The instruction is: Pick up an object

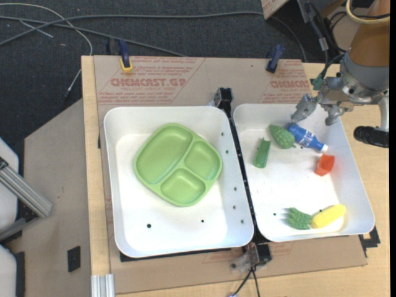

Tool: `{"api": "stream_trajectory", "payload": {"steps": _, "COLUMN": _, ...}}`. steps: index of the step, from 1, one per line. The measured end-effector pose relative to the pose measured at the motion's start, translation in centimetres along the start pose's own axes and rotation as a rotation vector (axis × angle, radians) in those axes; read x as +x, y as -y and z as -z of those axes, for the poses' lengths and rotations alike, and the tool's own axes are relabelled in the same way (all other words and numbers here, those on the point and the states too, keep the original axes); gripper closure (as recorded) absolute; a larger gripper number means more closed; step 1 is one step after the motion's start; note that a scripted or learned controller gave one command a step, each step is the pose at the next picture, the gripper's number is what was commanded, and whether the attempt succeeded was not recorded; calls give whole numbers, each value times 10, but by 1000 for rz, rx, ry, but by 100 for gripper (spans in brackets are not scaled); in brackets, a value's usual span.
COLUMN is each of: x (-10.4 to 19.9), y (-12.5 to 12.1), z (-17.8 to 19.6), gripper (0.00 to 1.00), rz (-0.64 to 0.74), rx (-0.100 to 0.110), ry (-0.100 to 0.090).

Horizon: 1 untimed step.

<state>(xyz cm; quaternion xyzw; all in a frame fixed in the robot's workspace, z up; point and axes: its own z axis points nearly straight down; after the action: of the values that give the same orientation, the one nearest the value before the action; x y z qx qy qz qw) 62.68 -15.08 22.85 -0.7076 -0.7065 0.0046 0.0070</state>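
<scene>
My gripper (318,112) hangs open above the far end of the right bin (356,184), with nothing between its fingers. Just below it lies a blue bottle (307,137) with a white cap, beside a green broccoli-like toy (282,136). A small green cylinder (262,153) lies to the left of those. An orange-red block (324,164) rests right of centre. At the bin's near edge a yellow corn toy (328,215) touches a green leafy toy (299,218).
The left bin (124,221) holds a light green divided plate (178,164). Black clamps (223,97) sit where the bins meet. Cardboard (154,79) underlies both bins, with cables on the dark floor beyond.
</scene>
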Motion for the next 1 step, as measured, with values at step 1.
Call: {"api": "stream_trajectory", "payload": {"steps": 1, "x": 0, "y": -2, "z": 6, "gripper": 0, "rz": 2, "rx": -10, "ry": 2}}
